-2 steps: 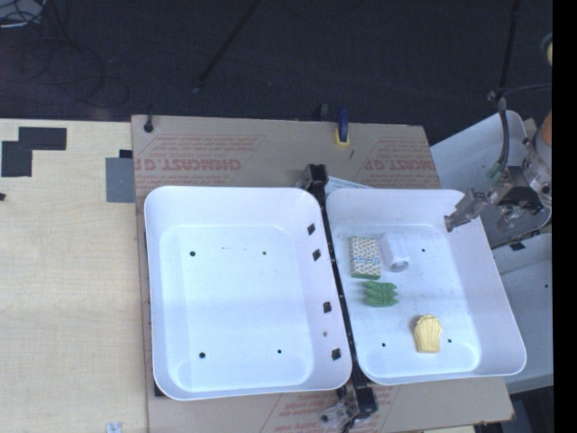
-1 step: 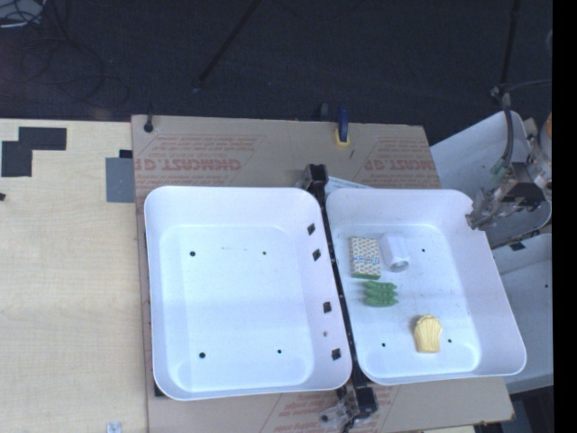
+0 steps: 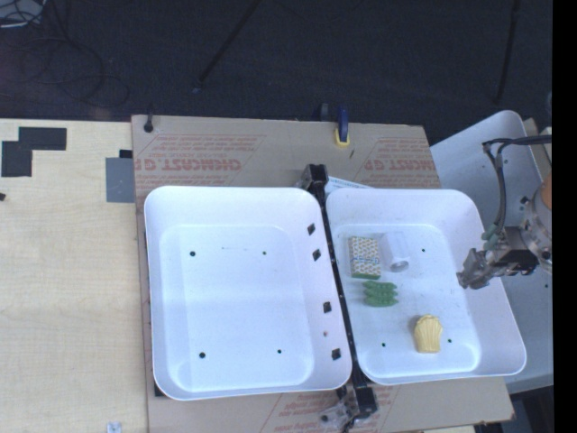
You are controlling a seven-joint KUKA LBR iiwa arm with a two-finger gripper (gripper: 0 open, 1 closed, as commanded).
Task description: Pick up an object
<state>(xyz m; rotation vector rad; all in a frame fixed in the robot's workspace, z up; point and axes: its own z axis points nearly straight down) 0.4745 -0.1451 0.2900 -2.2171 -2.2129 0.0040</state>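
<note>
The right bin (image 3: 491, 332) holds a checkered white-and-blue packet (image 3: 365, 254), a small clear round piece (image 3: 398, 263), a green knobbly object (image 3: 380, 294) and a yellow corn-like toy (image 3: 427, 333). My gripper (image 3: 472, 273) hangs over the right bin's right rim, to the right of all the objects and well apart from them. Nothing shows between its fingers.
The left bin (image 3: 162, 287) sits beside the right one, joined by a black clip strip (image 3: 326, 278). Both rest on a cardboard sheet (image 3: 270, 152). A grey platform (image 3: 478, 156) with cables lies at the right, behind the arm.
</note>
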